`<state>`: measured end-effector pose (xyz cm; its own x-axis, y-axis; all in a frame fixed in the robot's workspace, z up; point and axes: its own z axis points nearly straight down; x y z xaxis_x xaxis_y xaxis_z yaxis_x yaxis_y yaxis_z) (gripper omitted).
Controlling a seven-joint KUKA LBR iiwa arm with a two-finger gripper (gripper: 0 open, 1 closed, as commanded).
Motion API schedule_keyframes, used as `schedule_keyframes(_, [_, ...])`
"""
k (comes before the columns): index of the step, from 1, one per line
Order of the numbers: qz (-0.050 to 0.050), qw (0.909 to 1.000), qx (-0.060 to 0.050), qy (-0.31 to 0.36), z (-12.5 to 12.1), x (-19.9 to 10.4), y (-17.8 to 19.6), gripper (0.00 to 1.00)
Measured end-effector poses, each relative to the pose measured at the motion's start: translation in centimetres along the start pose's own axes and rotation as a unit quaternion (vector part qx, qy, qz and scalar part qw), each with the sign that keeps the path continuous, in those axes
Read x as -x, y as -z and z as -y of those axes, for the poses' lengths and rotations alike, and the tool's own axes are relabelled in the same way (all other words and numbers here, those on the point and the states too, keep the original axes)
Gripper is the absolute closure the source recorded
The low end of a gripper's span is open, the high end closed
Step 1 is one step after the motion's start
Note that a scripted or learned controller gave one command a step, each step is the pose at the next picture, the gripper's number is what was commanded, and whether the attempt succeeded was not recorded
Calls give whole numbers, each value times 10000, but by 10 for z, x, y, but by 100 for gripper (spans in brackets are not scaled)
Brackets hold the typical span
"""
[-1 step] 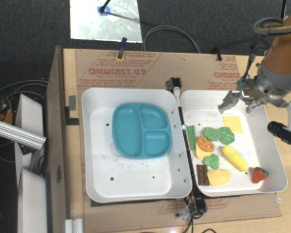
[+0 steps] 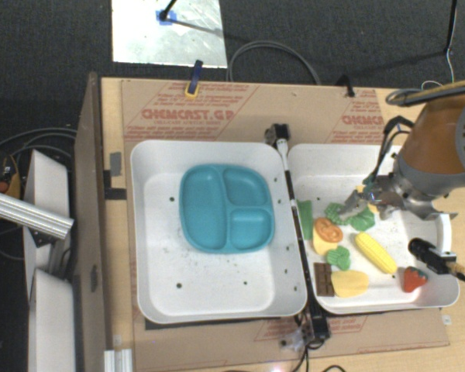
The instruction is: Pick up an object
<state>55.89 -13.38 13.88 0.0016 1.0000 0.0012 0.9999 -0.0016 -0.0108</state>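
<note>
My gripper (image 2: 364,200) reaches in from the right and hangs low over the upper middle of the right bin (image 2: 333,165). Right under it lie green leafy toy pieces (image 2: 361,222); I cannot see whether it touches them. Close by are an orange slice (image 2: 328,229), a yellow corn cob (image 2: 376,253), a green broccoli piece (image 2: 339,258), a green strip (image 2: 304,219) by the bin's left wall, a brown block (image 2: 323,279), a pale yellow lump (image 2: 350,284) and a red piece (image 2: 413,279) at the front right.
The left bin (image 2: 159,285) holds a teal divided plate (image 2: 226,208) near its middle. A black divider rail (image 2: 293,208) runs between the two bins. The toys crowd the front half of the right bin.
</note>
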Motion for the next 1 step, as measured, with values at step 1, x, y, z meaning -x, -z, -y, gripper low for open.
schedule_keyframes(1, [4, 9999, 108, -14, 25, 9, -51, 0])
